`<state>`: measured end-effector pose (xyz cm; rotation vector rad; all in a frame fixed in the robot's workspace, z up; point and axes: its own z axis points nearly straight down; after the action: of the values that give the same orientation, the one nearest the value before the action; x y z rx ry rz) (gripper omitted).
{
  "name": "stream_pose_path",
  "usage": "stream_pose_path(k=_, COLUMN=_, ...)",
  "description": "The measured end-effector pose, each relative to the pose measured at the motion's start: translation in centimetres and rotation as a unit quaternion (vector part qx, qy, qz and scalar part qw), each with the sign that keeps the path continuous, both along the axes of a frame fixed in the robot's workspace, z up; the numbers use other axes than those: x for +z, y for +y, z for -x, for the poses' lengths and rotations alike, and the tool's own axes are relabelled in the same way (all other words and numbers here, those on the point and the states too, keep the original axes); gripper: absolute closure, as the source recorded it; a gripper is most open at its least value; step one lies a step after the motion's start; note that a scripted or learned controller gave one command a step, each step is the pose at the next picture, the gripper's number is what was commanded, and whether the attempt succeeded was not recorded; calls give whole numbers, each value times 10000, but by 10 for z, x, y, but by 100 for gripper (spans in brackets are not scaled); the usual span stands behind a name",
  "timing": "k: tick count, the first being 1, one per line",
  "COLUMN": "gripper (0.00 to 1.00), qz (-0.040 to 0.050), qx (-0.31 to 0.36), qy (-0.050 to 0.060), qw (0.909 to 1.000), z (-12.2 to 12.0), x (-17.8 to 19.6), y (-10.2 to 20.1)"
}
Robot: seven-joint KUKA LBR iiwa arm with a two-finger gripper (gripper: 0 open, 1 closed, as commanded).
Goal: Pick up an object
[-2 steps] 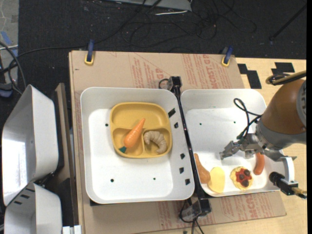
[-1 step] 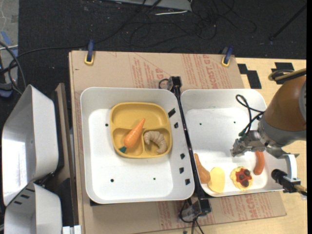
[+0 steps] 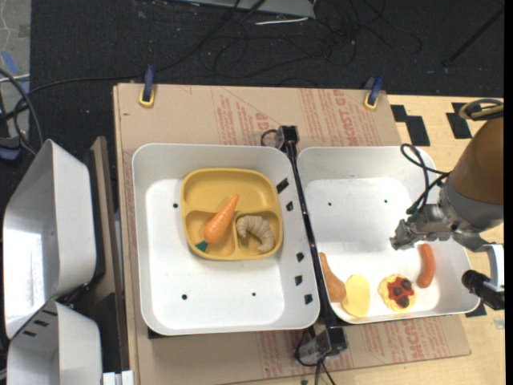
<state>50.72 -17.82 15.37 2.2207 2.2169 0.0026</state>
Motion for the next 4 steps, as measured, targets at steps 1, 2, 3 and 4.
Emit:
stream_pose_path(k=1, gripper=100, qz=1, qx=25, qy=-6, qw=10000, z=2, x=46, y=6)
stream_pose_path(k=2, gripper=100, qz=6, qx=25, qy=-14, qw=10000, z=-1, x=109, y=6)
stream_pose_path(k=3, gripper=100, qz=-18, qx=51, qy=20, qw=10000, z=-8, x=98, y=66)
stream_pose_path(k=4, gripper=100, qz=-11, qx=50, qy=21, qw=10000, z=-25, x=88, y=119)
